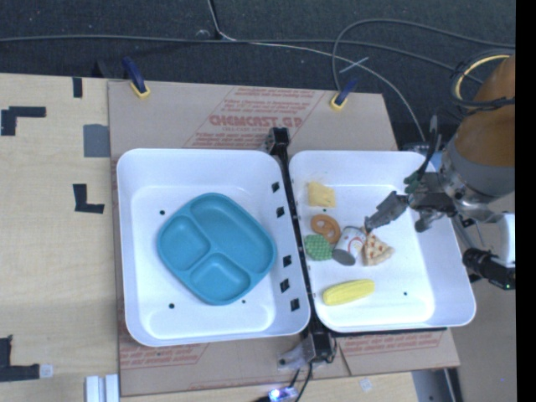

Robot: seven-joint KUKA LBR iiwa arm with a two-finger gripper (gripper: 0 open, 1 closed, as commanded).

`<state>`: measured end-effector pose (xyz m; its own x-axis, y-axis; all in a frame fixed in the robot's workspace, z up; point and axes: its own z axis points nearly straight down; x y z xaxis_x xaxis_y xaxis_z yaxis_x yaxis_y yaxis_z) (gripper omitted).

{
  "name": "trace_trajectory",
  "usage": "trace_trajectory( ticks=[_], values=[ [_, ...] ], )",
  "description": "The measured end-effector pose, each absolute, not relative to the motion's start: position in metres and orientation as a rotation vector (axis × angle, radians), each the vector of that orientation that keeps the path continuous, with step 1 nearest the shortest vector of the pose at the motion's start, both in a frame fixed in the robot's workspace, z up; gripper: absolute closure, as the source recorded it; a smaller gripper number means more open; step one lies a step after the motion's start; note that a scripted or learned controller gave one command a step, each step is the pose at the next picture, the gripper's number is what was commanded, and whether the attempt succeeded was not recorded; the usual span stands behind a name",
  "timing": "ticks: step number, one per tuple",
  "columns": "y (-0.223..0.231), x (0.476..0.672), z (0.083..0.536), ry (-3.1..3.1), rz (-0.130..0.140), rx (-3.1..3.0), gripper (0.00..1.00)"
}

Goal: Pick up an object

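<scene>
The jaws (378, 217) reach in from the right over the right-hand bin (435, 266), a dark slanted finger pointing down and to the left toward the cluster of toy food; whether they stand wide or narrow cannot be told from this angle, and nothing is seen between them. Just below and left of their tip lies a small white and red piece (354, 243), too small to make out, with a pizza slice (377, 250) touching it on the right and a grey oval piece (343, 257) just beside it on the lower left. Left of these a brown pretzel (325, 225) lies above a round green piece (317, 247), the two touching or nearly so, close to the bin's left wall. A pale yellow block (322, 194), like a wedge of cheese, sits apart near the upper left of the bin, and a yellow corn cob (348, 291) lies on its side alone nearer the front edge. Behind the jaws the grey wrist rises to the orange band of the arm (490, 136) at the right edge. The left-hand bin (138, 224) holds a blue divided plate (215, 248), turned at a slant. Both bins rest on a cardboard sheet (251, 115) clamped to the wooden worktop (50, 249).
</scene>
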<state>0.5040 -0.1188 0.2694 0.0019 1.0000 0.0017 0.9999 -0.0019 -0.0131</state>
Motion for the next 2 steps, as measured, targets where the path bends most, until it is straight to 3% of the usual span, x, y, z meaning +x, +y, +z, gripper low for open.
trace_trajectory(
  ticks=[1,2],
  values=[
    [-0.118,0.506,0.275,-2.223,0.001,-2.219,0.00],
    [-0.111,0.501,0.215,-2.220,0.006,-2.216,0.00]
  ],
)
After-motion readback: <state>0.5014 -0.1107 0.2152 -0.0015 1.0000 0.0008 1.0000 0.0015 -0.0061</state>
